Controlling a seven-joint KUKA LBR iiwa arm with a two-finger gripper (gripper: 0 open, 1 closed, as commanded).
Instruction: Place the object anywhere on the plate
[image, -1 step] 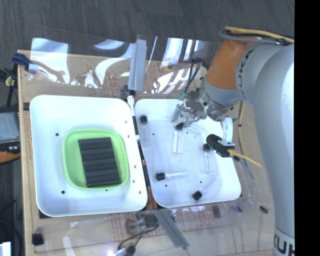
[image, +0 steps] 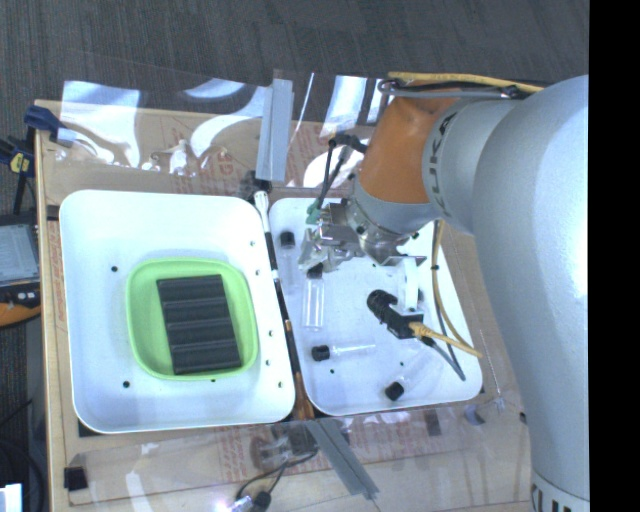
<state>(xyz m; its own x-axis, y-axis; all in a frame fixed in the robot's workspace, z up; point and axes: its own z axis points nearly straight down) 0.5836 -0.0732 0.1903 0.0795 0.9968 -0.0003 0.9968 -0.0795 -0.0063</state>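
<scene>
Hanging low over the right bin – gripper half masked by the bulky arm, finger state impossible to tell; dark grooved object already lying on the green plate in the left bin

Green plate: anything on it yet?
Yes: the green plate in the left bin carries a dark ribbed block, lying flat.

Two white bins sit side by side on the table: the left bin and the right bin. A grey metal bar stands at the far edge between them. Clear plastic sheeting lies crumpled along the far left.
</scene>
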